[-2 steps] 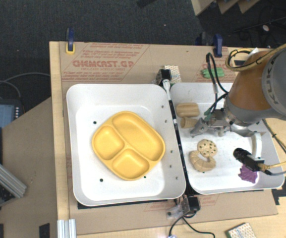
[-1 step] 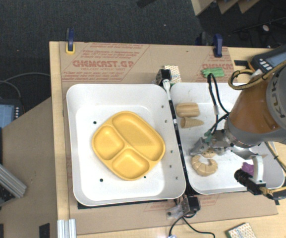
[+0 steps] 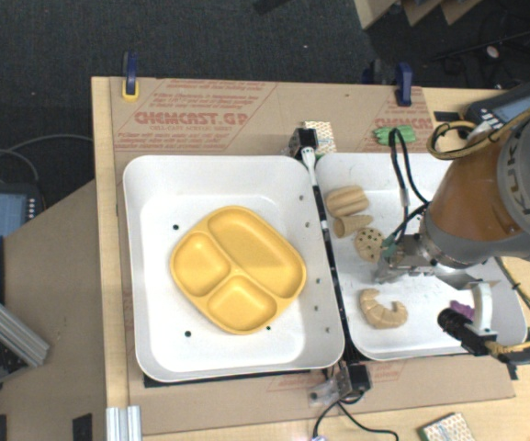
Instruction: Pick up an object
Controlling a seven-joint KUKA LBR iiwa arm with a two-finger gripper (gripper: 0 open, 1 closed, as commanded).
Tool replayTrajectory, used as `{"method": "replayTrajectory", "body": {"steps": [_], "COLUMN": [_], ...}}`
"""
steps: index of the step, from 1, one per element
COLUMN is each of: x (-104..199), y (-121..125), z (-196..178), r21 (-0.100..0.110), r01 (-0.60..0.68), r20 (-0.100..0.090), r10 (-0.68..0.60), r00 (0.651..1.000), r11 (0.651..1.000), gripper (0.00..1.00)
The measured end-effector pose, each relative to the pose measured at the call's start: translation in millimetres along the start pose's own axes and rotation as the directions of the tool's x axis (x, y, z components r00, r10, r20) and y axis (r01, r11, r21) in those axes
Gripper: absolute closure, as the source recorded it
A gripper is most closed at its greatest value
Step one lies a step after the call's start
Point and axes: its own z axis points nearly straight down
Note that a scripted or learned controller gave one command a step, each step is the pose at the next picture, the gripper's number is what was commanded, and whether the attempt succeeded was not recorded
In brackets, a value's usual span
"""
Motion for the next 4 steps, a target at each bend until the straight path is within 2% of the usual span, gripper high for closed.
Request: {"method": "replayTrajectory", "body": {"steps": [1,2,3,4], "x": [-50.2,-7.9,27.1,26.0], "y": [3.6,42.1,13.8,14.9], "z": [-77.3,11.3,-92.6,-89.7], "r21": [-0.003,0.0,0.001,0.002], "r01": [-0.001,0.004,0.004,0.003], "r20": [0.002,-0.001,-0.001,-0.001], "r10": [0.001,-0.004,-0.004,-0.003], "r00": [1.0,1.0,1.0,1.0], "r11": [1.0,1.0,1.0,1.0], "gripper": [1.0,1.0,1.0,0.0]}}
